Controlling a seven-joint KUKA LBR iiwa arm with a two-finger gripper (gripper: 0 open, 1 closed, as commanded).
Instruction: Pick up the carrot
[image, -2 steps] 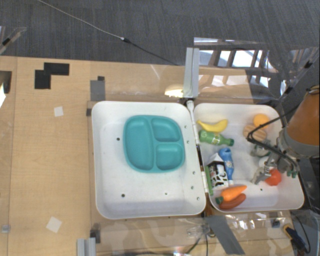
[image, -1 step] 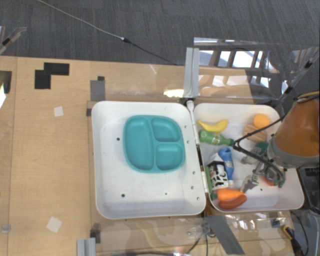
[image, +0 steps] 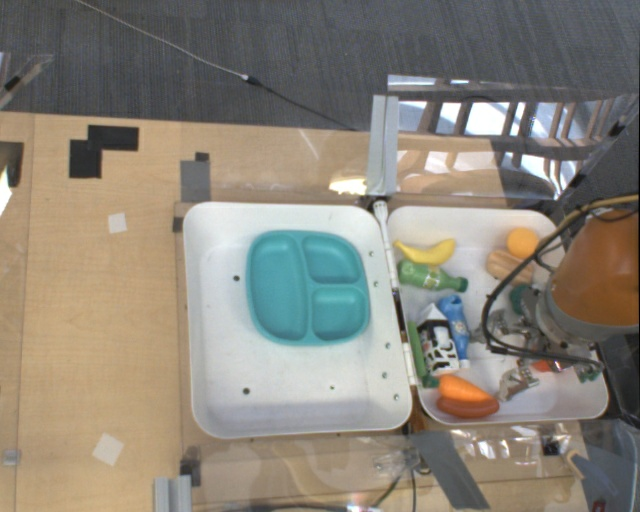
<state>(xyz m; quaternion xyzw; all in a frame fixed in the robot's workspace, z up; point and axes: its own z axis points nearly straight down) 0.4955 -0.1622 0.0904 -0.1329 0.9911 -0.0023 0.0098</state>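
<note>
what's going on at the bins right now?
The KUKA arm is reaching into the right bin, its gripper low beside the carrot, which lies in the near-left corner. Nothing shows between the fingers. Banana, green bottle and orange sit farther back. The left bin holds a teal divided plate.

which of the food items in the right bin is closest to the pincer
The carrot, orange-red, lying at the bin's near edge just left of the pincer. The banana and orange sit at the far side.
</note>
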